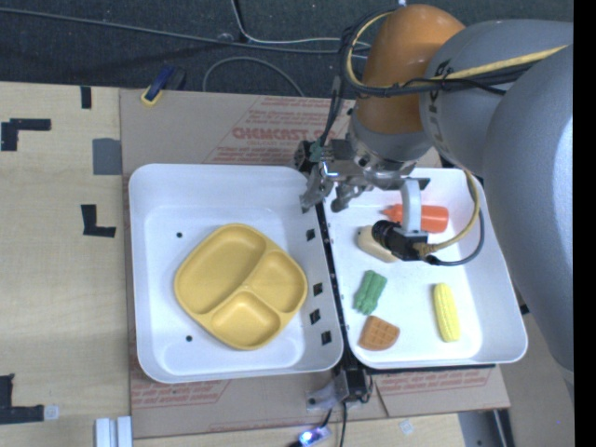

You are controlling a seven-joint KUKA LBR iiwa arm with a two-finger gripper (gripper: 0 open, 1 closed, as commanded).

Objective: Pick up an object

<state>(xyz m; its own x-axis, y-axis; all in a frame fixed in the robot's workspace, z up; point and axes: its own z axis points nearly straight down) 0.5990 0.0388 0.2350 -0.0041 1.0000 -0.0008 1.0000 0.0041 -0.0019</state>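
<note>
1. The task named no one toy, so any of them would do. The green toy vegetable point(370, 291) looked like the easiest one to grab. It lay in the right bin point(484, 329), close to the bin's left edge and about halfway between the far edge and the front edge. There was free space all around it.
2. It looked like light, hard plastic with a bumpy skin. It would probably not squash or break, but it might slip a little. The best place to hold it looked like its thin middle, with one finger on each long side.
3. The gripper point(326, 196) was not at the toy. It hung over the ridge where the two bins met, near their far edge. Its two fingers were spread apart, with nothing between them.
4. The right bin held more toy food.
   - A brown toy waffle point(379, 333) lay near the front edge, just beside the green toy.
   - A yellow toy corn cob point(447, 312) lay nearer the right edge, apart from both.
   - An orange toy point(430, 218) lay toward the far edge.
   - A cream toy point(370, 242) lay near the orange one, partly hidden by the robot.
5. The left bin point(158, 212) held one thing, a yellow plate point(240, 285) with three hollow parts. It sat in the middle of that bin. It looked wide and flat, so it would be harder to pinch than a small toy.
</note>
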